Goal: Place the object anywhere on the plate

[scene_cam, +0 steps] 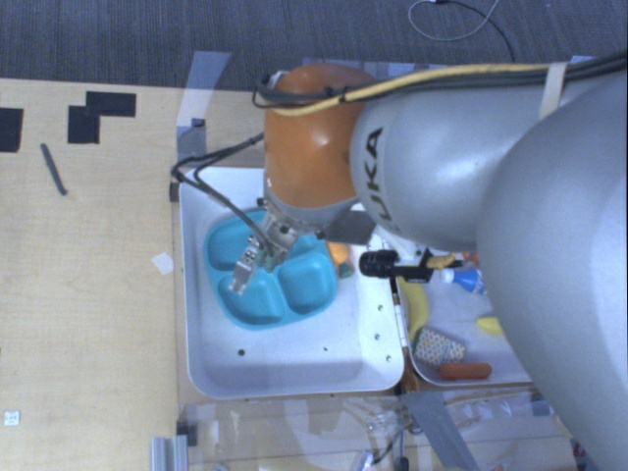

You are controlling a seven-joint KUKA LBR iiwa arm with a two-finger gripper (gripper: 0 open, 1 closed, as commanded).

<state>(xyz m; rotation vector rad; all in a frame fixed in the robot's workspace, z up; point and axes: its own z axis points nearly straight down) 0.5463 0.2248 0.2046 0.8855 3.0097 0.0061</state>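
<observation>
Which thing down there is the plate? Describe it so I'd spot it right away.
Look at the left shallow white bin, under the grey arm's orange band. In its upper half lies the bright blue plastic plate, split into rounded compartments, with the metal tool over it. It is the only blue, sectioned dish; the small food-shaped toys lie in the neighbouring bin.

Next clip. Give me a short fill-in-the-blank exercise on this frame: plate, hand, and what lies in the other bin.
1. The divided plate in the left bin is ____ in colour.
2. The hand hangs over the plate's ____ side in the picture.
3. The band above the arm's wrist is ____.
4. The banana lies in the ____ bin.

Missing words: blue; left; orange; right
</observation>
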